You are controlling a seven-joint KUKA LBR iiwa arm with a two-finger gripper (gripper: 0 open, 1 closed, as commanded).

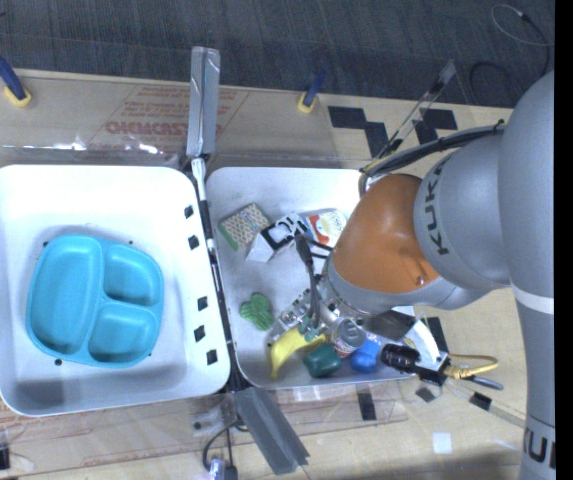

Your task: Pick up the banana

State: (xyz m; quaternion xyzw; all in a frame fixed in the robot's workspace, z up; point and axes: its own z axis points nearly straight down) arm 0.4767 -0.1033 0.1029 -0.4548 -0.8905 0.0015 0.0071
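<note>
The small yellow toy banana [288,348] lies at the near edge of the right-hand shallow white bin [228,268], just left of a dark teal rounded block [320,361] that touches it and left of a blue ball-like piece [364,357]. My pincer [318,320] hangs just above its right end, and whether it is spread or closed I cannot tell, because my orange-banded grey wrist [386,238] covers most of it from above.

I judge the banana light and stiff, probably moulded plastic with a smooth, somewhat slick skin, so it should lift easily but could squirt out sideways under a squeeze near a tapered tip. I would take it across the thick middle of its curve, closing over the narrow width rather than along its length. The teal block crowding its right end leaves little room on that side.

It looks bright yellow, short and gently bent, its left tip pointing toward the bin's near corner. A green leafy toy [257,311] sits just beyond it, apart.
</note>
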